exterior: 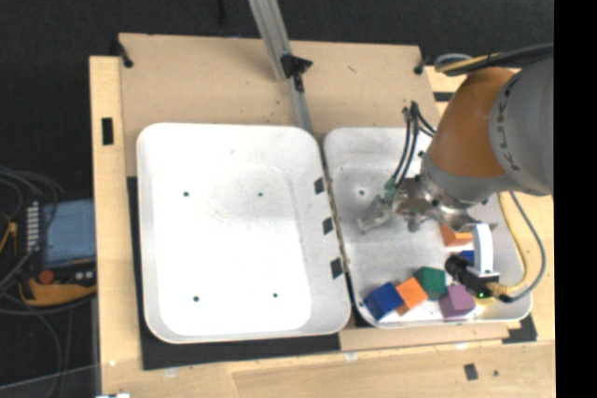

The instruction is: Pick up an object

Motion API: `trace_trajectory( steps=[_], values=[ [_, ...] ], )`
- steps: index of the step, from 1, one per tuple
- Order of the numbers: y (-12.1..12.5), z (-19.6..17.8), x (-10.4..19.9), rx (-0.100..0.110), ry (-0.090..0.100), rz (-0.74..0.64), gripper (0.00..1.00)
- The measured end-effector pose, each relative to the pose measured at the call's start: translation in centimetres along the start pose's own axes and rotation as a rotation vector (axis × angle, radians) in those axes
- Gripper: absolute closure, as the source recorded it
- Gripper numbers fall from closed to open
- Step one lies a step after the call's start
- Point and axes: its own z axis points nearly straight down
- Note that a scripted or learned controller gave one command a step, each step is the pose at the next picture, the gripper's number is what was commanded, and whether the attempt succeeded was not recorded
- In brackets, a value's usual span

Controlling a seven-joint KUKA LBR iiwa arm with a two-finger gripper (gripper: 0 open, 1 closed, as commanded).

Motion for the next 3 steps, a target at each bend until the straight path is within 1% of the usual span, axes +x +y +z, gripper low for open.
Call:
trace_trajectory(
  steps=[1,2,3],
  values=[
    [0.1,4.2,-0.2,-0.008,-0.001,0.001,0.00],
    [0.2,3.0,-0.2,-0.012,0.001,0.010,1.00],
    [0.7,-1.5,-0.9,-0.011,0.001,0.007,1.00]
  ],
)
